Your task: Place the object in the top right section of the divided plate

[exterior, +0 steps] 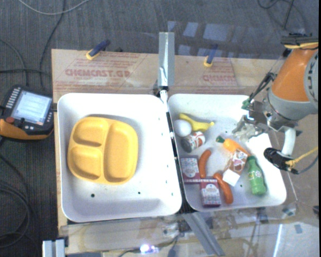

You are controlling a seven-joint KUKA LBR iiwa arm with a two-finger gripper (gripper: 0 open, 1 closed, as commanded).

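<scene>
While the tool [250, 123] hangs over the right bin [278, 196], we judge the picking step is in hand. We cannot tell its state, nor if it has hold of anything. The plate [102, 149] lies in the left bin [117, 208], its sections bare. The banana [195, 123], carrot [234, 145] and bottle [255, 176] lie near; which one is meant we cannot say. Next comes a descent on one item.

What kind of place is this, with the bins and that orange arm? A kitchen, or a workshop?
Most likely a robotics lab, not a kitchen. The robot arm reaches over a white bin of toy food, a handheld control pendant lies on the floor, and loose cables trail across the carpet.
</scene>
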